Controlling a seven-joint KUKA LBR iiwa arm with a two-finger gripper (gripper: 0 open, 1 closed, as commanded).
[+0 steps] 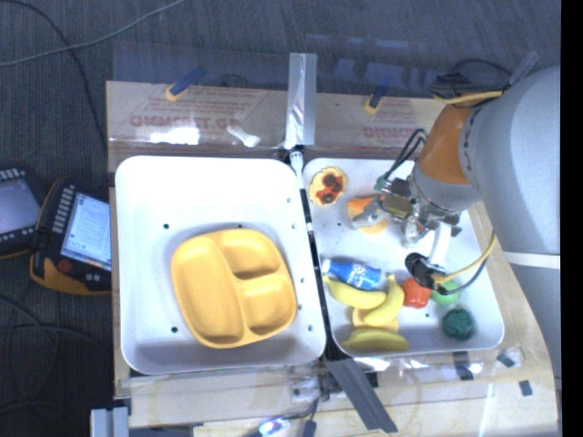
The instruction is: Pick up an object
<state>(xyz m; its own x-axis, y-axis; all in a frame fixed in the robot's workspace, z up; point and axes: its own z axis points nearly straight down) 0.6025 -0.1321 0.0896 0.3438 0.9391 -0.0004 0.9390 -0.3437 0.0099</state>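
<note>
The right bin (483, 271) holds several small items. An orange piece (367, 213) lies near its back, beside a round orange-and-dark item (327, 186). A blue bottle (356, 273) lies across yellow bananas (375, 309) toward the front. A red piece (415, 295) and a green ball (458, 323) sit at the front right. My gripper (401, 209) hangs low over the back of this bin, right next to the orange piece, below the arm's orange band (444, 148). I see nothing held in it.
The left bin (146, 198) holds a yellow divided plate (235, 285). A ridge (308, 244) separates the two bins. A yellow cable (469, 267) loops from the wrist over the right bin. A handheld pendant (73, 235) lies left of the bench.
</note>
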